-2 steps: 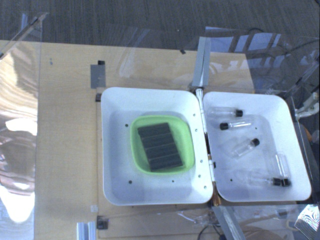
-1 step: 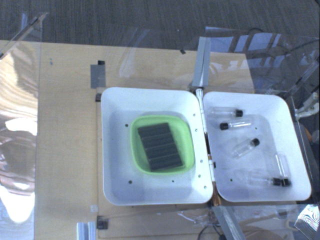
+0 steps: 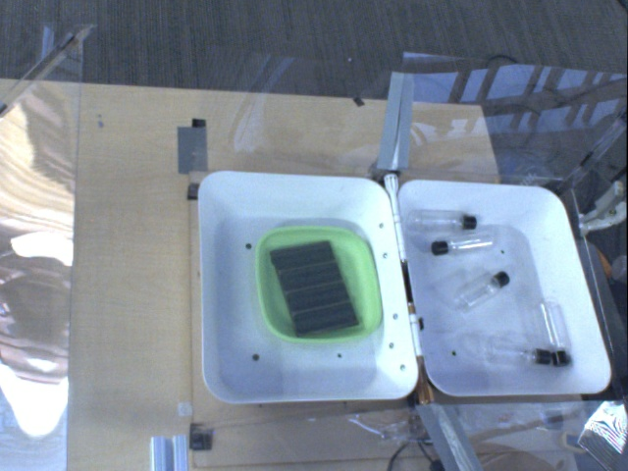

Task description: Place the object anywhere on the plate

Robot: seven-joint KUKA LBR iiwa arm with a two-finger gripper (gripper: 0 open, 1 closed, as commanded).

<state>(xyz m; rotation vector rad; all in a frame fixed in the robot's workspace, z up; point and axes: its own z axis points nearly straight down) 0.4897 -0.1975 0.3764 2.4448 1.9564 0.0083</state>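
Closest to the lens, along the near wall of the right bin, lies a clear vial on its side, its black cap pointing right. Just beyond it a second clear vial lies roughly lengthwise, and the two look close to touching at the cap end, though I cannot tell for sure. Three more black-capped vials sit further back, all apart from one another: one tilted near the bin's middle, one with its cap to the left, and one by the far wall with its cap to the right.

In the left bin a green plate rests near the centre. A dark ribbed block lies flat on the plate, slightly turned, wholly within its rim.
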